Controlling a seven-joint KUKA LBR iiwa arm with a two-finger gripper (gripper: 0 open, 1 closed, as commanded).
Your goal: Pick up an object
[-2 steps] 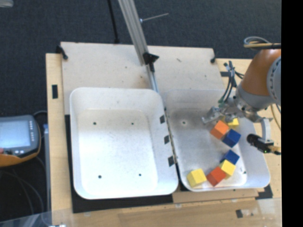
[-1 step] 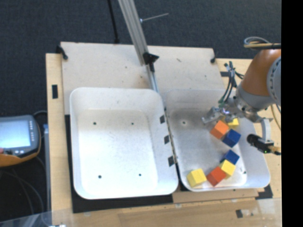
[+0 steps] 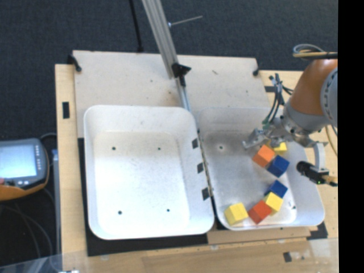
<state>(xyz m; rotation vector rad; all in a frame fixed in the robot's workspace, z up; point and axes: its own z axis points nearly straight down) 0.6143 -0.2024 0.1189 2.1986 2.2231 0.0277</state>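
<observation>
Several small blocks lay in the right bin (image 3: 224,131), and nearly all of them sat toward its far-right and lower-right parts. An orange block (image 3: 264,155) and a blue block (image 3: 278,166) touched each other just below the gripper (image 3: 266,136), with a yellow block (image 3: 280,147) partly tucked under the wrist beside them. Lower in the same bin, a second blue block (image 3: 278,187), a small yellow block (image 3: 274,202), a red-orange block (image 3: 260,211) and a larger yellow block (image 3: 236,213) clustered against the bin's bottom rim. The left bin (image 3: 96,124) lay alongside the right bin, sharing the middle edge.

How the fingers stood could not be made out; the wrist and its cables hid them, so whether they were spread or pressed together was not clear, and no block showed between them.

What mattered for the pick was that the orange block lay just below and slightly left of the tool, nearly under it, with the blue one pressed to its lower-right side. A short drop looked like enough, though the touching neighbour could crowd one finger.
</observation>
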